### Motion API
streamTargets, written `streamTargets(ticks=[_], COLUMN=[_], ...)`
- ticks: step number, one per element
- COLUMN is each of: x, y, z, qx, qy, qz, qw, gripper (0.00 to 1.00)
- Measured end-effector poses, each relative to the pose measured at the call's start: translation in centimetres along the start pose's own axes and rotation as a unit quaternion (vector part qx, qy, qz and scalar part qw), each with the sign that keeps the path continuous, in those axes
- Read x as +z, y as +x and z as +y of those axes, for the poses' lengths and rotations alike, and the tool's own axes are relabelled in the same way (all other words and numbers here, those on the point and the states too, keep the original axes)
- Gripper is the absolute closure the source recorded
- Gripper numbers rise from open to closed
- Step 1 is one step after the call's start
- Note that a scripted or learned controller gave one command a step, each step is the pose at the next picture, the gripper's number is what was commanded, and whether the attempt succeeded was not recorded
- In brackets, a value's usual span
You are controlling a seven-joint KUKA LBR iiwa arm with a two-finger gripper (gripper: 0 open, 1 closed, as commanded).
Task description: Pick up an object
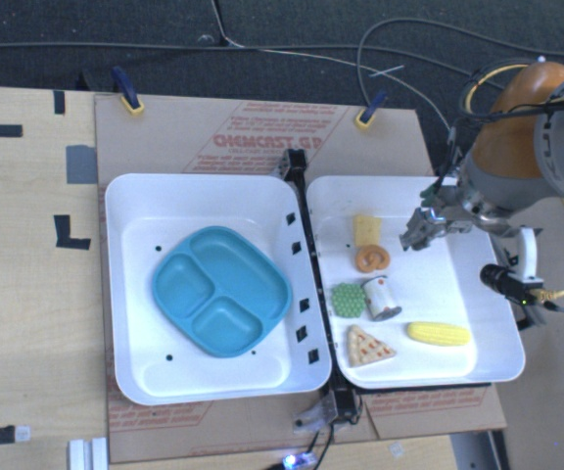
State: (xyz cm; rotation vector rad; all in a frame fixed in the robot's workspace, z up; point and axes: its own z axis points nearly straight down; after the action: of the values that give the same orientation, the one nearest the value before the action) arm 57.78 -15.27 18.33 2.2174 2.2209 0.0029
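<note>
The right bin (478,262) holds several small items: a yellow block (366,229), a brown pretzel-like piece (371,258), a green leafy piece (349,300), a small grey and white can (382,298) lying on its side, a pizza slice (367,346) and a corn cob (439,334). My gripper (419,235) hangs over the upper right part of this bin, a little right of the yellow block and the pretzel. Nothing shows between its fingers.
The left bin (125,262) holds a blue divided tray (221,290). A black divider (306,262) runs between the bins. Cables (390,67) loop behind the right bin, and two clamps (127,91) pin the cardboard base.
</note>
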Motion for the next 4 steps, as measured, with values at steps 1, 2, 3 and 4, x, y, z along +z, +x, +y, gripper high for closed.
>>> streamTargets(ticks=[1,2,3,4], x=[-6.3,-6.0,-6.6,-5.1], y=[-0.1,0.0,5.4,10.2], z=[-0.3,-0.3,0.7,2.1], qx=[0.0,0.0,-0.002,-0.002], qy=[-0.001,0.002,0.002,0.003], qz=[0.0,0.0,0.001,0.001], qw=[1.0,1.0,1.0,1.0], gripper=[1.0,1.0,1.0,1.0])
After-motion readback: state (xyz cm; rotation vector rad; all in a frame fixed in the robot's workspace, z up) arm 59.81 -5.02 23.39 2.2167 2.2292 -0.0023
